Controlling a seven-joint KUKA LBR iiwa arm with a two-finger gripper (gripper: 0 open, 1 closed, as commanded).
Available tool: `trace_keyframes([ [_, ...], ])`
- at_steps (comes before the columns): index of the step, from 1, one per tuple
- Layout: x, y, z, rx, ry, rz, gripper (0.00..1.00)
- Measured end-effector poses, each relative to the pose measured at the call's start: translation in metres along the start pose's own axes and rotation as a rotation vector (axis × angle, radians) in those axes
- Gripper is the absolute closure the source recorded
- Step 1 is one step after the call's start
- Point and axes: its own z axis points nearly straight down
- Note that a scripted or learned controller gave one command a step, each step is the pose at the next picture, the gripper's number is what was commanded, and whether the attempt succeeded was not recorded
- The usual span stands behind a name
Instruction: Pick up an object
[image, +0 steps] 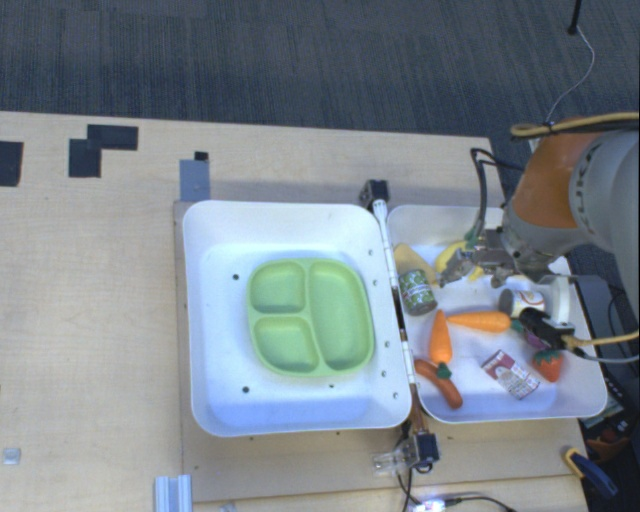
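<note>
Nearest me the hot dog (440, 382) and carrot (440, 338) lie loose in the rt bin (590, 398), farther back the tool (468, 262) sits low over the yellow item (449, 256), prob lined up to grab, grip state unclear.

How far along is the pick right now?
Done: the grey arm's gripper has reached the right white bin, near its upper end. In hand: nothing visibly; whether the fingers are closed can't be told. Left: the grasp and lift. The two orange toy carrots, the small green-labelled can and the red-and-white packet lie in that bin; the green divided plate sits in the left bin.
</note>
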Motion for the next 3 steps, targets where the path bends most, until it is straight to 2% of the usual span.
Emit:
trace_keyframes([
  [1,0.001,0.001,-0.011,-0.004,0.000,-0.002,1.00],
  [2,0.001,0.001,-0.011,-0.003,0.000,-0.002,0.00],
  [3,-0.008,-0.088,0.012,-0.005,-0.002,0.004,0.00],
])
